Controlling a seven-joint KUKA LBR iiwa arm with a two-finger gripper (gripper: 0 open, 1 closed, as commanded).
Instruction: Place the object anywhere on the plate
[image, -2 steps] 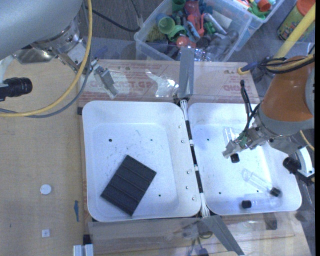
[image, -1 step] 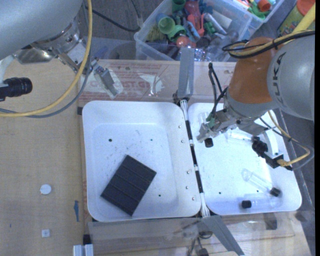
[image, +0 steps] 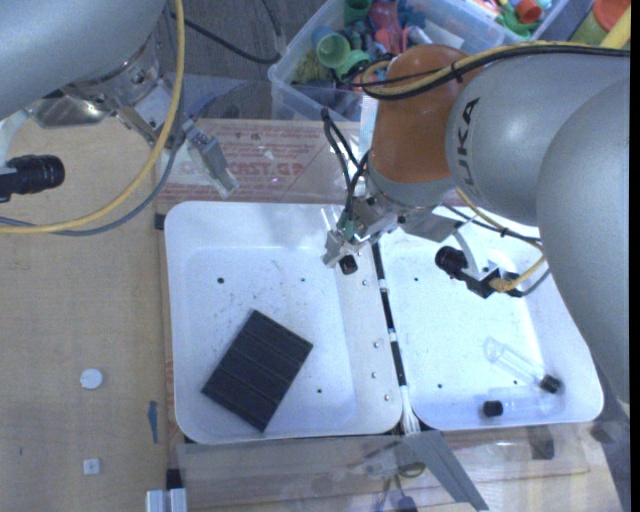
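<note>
A dark grey rectangular plate (image: 258, 369) lies flat and skewed in the front part of the left bin (image: 200, 300). A clear tube (image: 508, 356) with a black cap end (image: 550, 383) lies in the front right of the right bin (image: 560, 330). A small black piece (image: 491, 407) rests near that bin's front rim. My gripper (image: 343, 252) hangs low over the back of the left bin, close to the divider between the bins. It is well behind the plate and far left of the tube. The wrist hides what is at its tip.
A black rod (image: 390, 320) runs along the divider between the bins. A clear tub of colourful toys (image: 400, 40) stands behind the bins. Yellow and black cables (image: 150, 180) cross the bench at the back left. The grey arm covers the upper right.
</note>
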